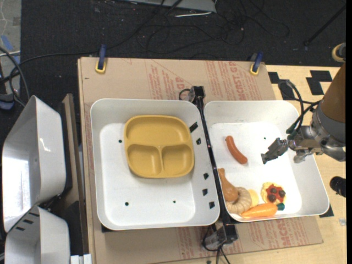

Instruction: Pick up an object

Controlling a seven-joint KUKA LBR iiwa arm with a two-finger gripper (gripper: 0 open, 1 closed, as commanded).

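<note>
The two white bins [110, 202] look like smooth plastic with a slight gloss. Inside the left bin, the yellow tray [159, 146] is matt plastic. The board [165, 76] under the bins seems to be rough brown cardboard with red print. Right of the tray, the sausage [236, 149] looks shiny, perhaps plastic. The gripper [273, 151] is dark, matt.
</note>
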